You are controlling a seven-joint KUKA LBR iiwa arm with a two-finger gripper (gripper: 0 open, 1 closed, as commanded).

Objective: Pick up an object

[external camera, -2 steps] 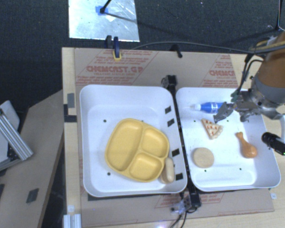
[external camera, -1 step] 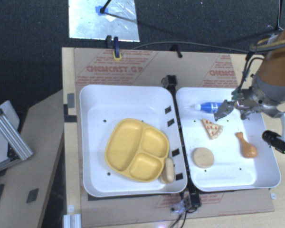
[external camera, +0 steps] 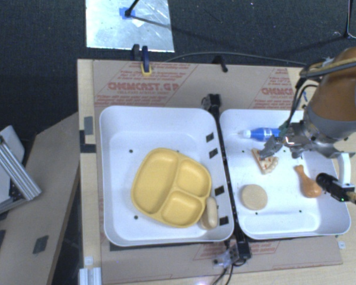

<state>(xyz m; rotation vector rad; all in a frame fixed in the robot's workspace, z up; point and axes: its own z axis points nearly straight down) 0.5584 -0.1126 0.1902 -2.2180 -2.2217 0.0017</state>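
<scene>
In the right bin (external camera: 329,221), my gripper (external camera: 285,148) hangs over the upper middle, open, with nothing between its fingers. A pizza slice (external camera: 266,161) lies just below its left finger (external camera: 272,148). Beside the gripper, toward the bin's back, a blue bottle (external camera: 258,134) lies on its side. Nearer the front sits a round tan cookie (external camera: 254,196). An orange-brown drumstick (external camera: 309,184) rests to the right, under the arm's wrist.
The left bin (external camera: 115,159) holds a yellow divided plate (external camera: 171,187) with a beige bread roll (external camera: 210,213) against its lower right edge. A black divider with clips (external camera: 221,171) runs between the bins. The grey and orange arm (external camera: 341,103) covers the right bin's upper right corner.
</scene>
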